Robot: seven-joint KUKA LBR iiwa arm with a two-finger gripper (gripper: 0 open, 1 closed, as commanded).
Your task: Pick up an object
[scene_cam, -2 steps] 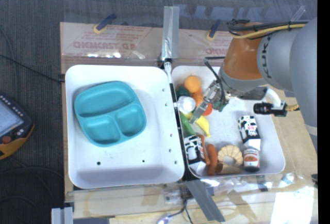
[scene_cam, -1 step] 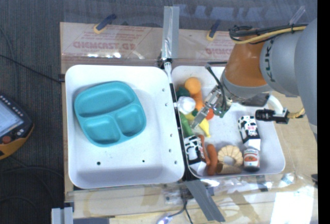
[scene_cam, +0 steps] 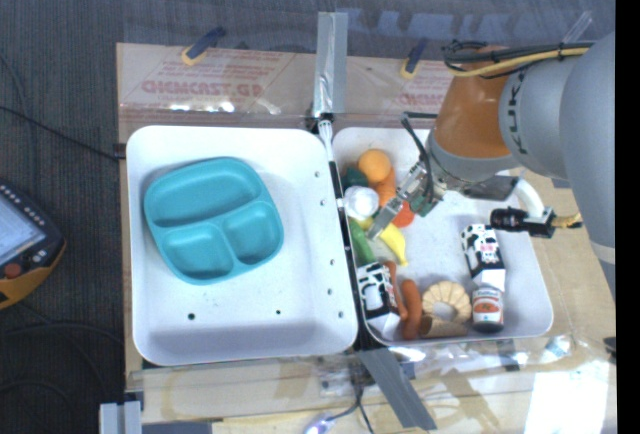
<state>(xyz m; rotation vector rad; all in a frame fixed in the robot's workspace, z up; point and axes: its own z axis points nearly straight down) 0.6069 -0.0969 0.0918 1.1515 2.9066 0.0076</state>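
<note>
My gripper (scene_cam: 388, 214) reaches down-left from the grey and orange wrist (scene_cam: 470, 137) into the left part of the right bin (scene_cam: 530, 317). It hovers over a cluster of toy food: an orange fruit (scene_cam: 374, 165), a white ball (scene_cam: 361, 201), a green piece (scene_cam: 358, 233) and a yellow banana (scene_cam: 395, 244). A small orange-red piece (scene_cam: 402, 218) lies right beside the gripper tip. Whether anything is held is not visible.
A black-and-white carton (scene_cam: 375, 287), a sausage (scene_cam: 410, 305), a croissant (scene_cam: 446, 298), a cow-patterned carton (scene_cam: 483, 250) and a sauce bottle (scene_cam: 487, 307) lie along the bin's front. The left bin (scene_cam: 160, 332) holds a teal divided tray (scene_cam: 212, 217).
</note>
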